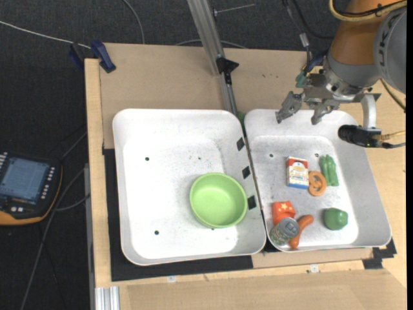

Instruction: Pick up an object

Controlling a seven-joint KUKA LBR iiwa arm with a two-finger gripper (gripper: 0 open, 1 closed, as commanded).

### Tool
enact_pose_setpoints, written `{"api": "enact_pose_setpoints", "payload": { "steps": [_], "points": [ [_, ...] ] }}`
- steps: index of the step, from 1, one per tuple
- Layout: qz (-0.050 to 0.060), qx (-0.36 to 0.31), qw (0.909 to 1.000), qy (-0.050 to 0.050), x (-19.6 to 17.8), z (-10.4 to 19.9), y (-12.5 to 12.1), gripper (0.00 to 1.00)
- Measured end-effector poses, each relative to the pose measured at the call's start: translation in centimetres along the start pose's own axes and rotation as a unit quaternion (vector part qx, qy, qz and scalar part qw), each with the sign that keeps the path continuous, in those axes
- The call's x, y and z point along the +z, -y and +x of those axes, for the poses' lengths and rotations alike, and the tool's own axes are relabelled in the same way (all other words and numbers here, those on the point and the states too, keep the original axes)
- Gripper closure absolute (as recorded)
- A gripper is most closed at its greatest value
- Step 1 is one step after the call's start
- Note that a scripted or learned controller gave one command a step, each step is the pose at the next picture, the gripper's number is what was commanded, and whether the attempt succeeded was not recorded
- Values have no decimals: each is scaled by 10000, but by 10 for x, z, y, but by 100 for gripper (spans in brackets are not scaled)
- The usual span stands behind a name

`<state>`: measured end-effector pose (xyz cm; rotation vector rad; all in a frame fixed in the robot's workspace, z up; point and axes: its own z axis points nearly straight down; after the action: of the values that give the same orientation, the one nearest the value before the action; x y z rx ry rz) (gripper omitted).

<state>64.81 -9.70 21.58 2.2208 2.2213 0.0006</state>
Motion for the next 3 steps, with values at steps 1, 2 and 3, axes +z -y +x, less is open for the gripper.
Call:
{"api": "enact_pose_setpoints", "payload": {
  "steps": [1,2,3],
  "points": [
    [27,-2,10000,-2,63,2,1,0],
    [25,-1,10000,-2,116,2,2,0],
    [-7,-1,10000,-1,102,2,0,100]
  ]
}}
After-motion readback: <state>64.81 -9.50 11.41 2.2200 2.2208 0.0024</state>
